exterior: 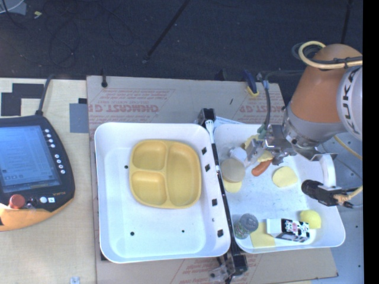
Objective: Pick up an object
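Orange carrot (pixel 260 168) lies diagonal, near jaws (pixel 265 148).

The arm (pixel 331 93) is cut off by the picture's right edge, its wrist hides the far corner of the right bin (pixel 337 232), and the small items just below that wrist blur together.

Dark floor (pixel 148 28) behind cardboard-topped bench (pixel 154 99)
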`<state>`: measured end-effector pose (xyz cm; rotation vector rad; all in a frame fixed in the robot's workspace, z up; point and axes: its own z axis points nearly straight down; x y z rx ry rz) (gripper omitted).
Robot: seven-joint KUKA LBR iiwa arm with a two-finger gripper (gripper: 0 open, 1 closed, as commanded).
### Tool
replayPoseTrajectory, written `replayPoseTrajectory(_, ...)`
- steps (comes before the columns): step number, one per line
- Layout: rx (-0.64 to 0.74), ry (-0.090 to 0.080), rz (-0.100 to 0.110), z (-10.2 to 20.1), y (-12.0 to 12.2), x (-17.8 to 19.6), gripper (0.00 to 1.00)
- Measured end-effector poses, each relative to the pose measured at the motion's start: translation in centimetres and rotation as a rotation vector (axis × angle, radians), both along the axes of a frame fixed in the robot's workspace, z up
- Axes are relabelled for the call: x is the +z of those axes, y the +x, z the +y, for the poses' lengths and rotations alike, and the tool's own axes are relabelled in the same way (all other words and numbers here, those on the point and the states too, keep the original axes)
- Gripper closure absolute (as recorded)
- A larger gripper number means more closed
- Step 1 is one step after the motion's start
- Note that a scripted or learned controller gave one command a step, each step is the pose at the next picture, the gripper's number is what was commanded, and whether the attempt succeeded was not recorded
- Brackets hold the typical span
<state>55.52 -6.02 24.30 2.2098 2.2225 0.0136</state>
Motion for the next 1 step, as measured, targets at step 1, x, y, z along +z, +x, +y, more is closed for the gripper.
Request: replayPoseTrajectory(1,-0.005,0.0,0.017,1.47,0.98,-4.01,1.0)
